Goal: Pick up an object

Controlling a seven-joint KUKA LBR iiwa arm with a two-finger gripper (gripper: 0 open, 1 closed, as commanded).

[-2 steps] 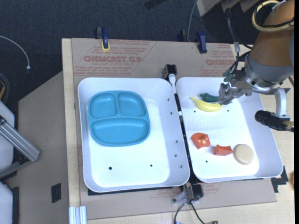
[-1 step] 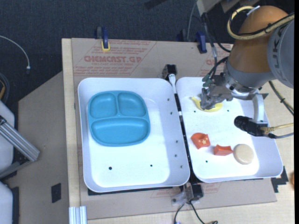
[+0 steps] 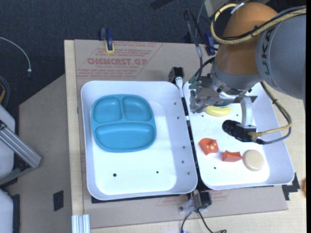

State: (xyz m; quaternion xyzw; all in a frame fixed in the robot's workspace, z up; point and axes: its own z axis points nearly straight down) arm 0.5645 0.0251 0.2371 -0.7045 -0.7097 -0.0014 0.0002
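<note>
From the camera above the bench (image 3: 121, 57), my arm (image 3: 284, 47) reaches in over the right bin (image 3: 218, 176). My jaws hang low near its upper left corner, close to the wall it shares with the left bin (image 3: 141, 171). My own wrist hides them, so I cannot tell whether they are released or clenched, and I see nothing between them. The nearest thing to take is the yellow curved piece (image 3: 218, 111), lying just beside me toward the bin's middle. My worry is aim: I judge that I sit off to its side, so closing here could catch only air or nudge the piece away. So near the wall, a descent might also strike the rim. A red piece (image 3: 208, 146), a smaller red piece (image 3: 231, 155) and a pale round piece (image 3: 253, 159) lie further down the bin, apart from me. The blue divided plate (image 3: 124, 123) in the left bin is no concern.
</note>
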